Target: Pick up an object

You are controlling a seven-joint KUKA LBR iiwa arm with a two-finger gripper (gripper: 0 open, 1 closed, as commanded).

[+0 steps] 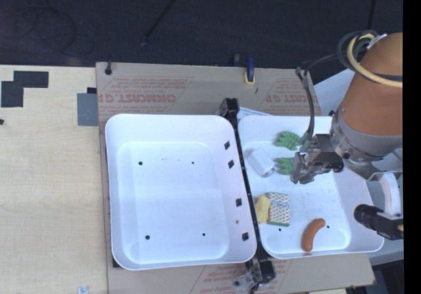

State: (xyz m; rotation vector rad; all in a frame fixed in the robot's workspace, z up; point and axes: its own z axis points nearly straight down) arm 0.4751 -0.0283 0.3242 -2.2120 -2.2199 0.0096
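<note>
Left bin [125, 154] has nothing I'm after; everything's in the right bin [358, 210]. White block [258, 161] sits by the divider, yellow piece [262, 209] and patterned packet [279, 208] nearer, orange sausage-shaped toy [312, 234] near edge. My gripper [301, 173] is low over the green leafy toy [287, 152], mid-bin, probably the target since it's crumpled and easy to pinch; can't tell whether it's spread or closed.

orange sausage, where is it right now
The orange sausage lies near the front edge of the right bin, right of the checkered block.
</note>
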